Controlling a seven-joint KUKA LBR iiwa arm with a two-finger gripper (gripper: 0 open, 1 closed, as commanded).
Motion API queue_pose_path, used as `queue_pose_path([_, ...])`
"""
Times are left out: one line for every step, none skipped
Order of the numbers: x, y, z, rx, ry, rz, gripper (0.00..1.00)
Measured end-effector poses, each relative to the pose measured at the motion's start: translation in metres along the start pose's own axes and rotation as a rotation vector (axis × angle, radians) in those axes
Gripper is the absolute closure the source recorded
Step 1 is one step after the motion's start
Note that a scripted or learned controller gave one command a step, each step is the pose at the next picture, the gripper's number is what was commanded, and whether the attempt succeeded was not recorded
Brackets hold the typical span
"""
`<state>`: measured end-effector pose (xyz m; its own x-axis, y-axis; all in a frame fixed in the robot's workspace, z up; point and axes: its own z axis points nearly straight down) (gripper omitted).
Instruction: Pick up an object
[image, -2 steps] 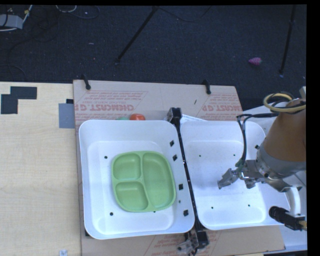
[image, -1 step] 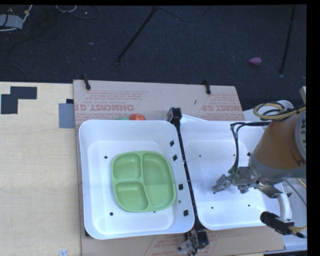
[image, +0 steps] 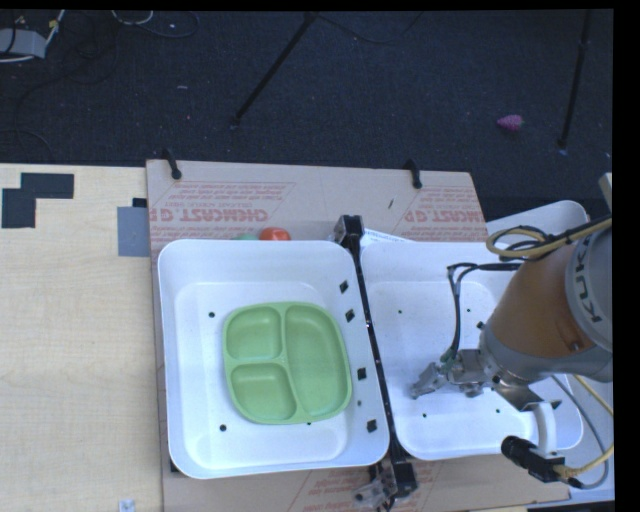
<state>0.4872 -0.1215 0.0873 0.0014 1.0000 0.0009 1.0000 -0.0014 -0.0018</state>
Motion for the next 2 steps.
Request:
queue_pose_path([-0.001, 0.0, -0.011, 0.0, 0.0, 0.006, 1.0])
queue_pose_path([0.005, -0.003, -0.056, -0.002, 0.0, -0.002, 1.0])
